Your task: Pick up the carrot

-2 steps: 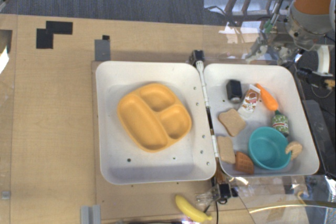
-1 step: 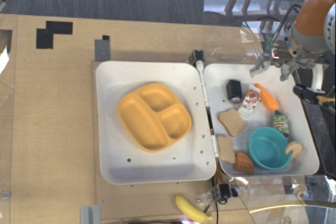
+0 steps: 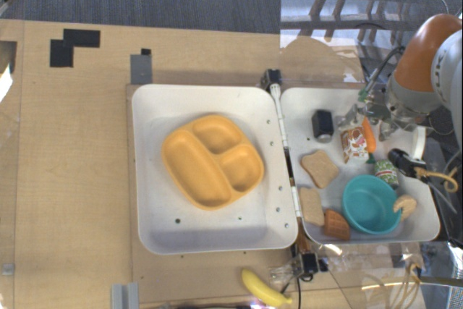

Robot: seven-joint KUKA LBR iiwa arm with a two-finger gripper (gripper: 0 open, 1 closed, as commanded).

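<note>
Nearest the camera, at the lower edge of the view, a yellow banana (image 3: 265,289) is seen lying on the wooden bench (image 3: 65,192), below the right bin (image 3: 427,224) and outside it. That right bin is taken as the landmark.

Inside it, toward its upper right, the carrot (image 3: 370,135) is seen as a slim orange piece lying just beside a red-and-white packet (image 3: 353,145). The gripper (image 3: 372,114) is placed directly over the carrot's upper end, with the grey arm and its orange band (image 3: 425,54) reaching in over the bin's upper right corner. Whether the fingers are apart or together cannot be told, since they are blurred against the metal parts around them, and no grasp of the carrot can be confirmed.

At the bin's upper left a small black cylinder (image 3: 323,124) is found. Near its middle left a slice of bread (image 3: 320,168) is laid, and a second slice (image 3: 312,205) is set by the lower left corner, touching a brown waffle-like wedge (image 3: 336,225). A teal bowl (image 3: 370,205) is placed at the lower middle, with a green can (image 3: 385,173) just above it and a tan piece (image 3: 405,207) at its right rim.

To the left of the right bin, the left bin (image 3: 155,228) is seen holding a yellow divided plate (image 3: 212,161).
</note>
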